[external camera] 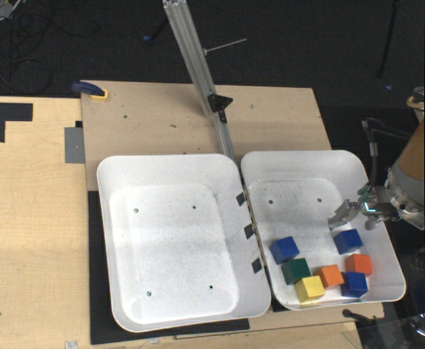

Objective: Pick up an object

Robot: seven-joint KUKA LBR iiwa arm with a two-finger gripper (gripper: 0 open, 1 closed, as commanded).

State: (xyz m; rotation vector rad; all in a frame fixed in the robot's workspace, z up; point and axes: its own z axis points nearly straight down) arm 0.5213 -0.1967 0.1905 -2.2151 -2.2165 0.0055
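No text, label, brand, number or sign can be read anywhere. The coloured cubes [321,266] are seen with plain faces, the two white bins [170,171] are unmarked, and nothing is written on the wooden bench [23,195].

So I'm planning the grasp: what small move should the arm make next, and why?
Probably lower the gripper a little onto the blue cube just below it in the right bin; that cube sits apart from the clustered blocks, so it looks easiest to take.
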